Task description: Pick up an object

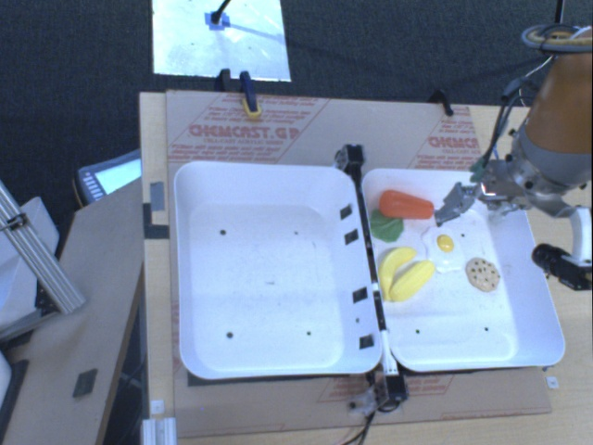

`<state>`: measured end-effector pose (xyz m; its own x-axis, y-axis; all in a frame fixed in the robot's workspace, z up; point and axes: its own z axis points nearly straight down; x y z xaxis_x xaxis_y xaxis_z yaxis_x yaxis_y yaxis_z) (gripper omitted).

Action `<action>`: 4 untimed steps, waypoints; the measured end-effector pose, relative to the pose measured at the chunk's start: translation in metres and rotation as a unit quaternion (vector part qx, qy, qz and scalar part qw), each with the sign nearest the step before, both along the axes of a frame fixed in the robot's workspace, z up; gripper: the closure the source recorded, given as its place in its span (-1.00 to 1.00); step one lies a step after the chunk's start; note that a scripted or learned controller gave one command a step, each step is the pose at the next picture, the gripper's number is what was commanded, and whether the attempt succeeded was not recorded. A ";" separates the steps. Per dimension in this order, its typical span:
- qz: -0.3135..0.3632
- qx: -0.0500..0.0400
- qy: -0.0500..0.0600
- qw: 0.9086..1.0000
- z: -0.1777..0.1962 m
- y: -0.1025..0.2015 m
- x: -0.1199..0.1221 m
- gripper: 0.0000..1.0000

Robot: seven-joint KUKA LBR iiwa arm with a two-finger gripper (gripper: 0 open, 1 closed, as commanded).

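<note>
A grey robot arm with an orange band (pixel 561 109) above its wrist reaches in from the right and leans down over the right-hand shallow white plastic bin (pixel 519 341). Its wrist sits above the bin's far right corner, with dark cables looping up behind it. The two-finger metal gripper (pixel 454 205) points down and to the left, hovering over the far part of that bin. Whether it is spread or pressed together cannot be told from this angle, and nothing is seen between its tips.

Just to the left of the gripper lies an orange toy carrot with a rounded end (pixel 406 204), and a green leafy toy piece (pixel 386 226) sits beneath it. Just below the gripper rests a toy fried egg, white with a yellow yolk (pixel 446 246). Further below and to the left lie two yellow banana-shaped toy pieces (pixel 405 273), touching each other. Below and to the right of the gripper is a round tan cookie with dark specks (pixel 482 273).

Well to the left of the gripper is the left-hand shallow white plastic bin (pixel 195 341), joined to the first along a black-clipped seam. Both bins rest on a brown cardboard sheet with red lettering (pixel 278 128) over a pale wooden bench (pixel 111 276). Dark carpet (pixel 74 54) lies beyond, bearing a silvery square sheet (pixel 185 26).
</note>
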<state>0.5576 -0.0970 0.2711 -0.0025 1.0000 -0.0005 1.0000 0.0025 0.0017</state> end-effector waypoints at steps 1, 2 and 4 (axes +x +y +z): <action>0.007 0.002 -0.006 1.000 0.099 0.102 0.017 -1.00; 0.002 0.000 -0.002 1.000 0.104 0.096 0.016 1.00; 0.000 0.001 0.000 1.000 0.102 0.158 -0.016 -1.00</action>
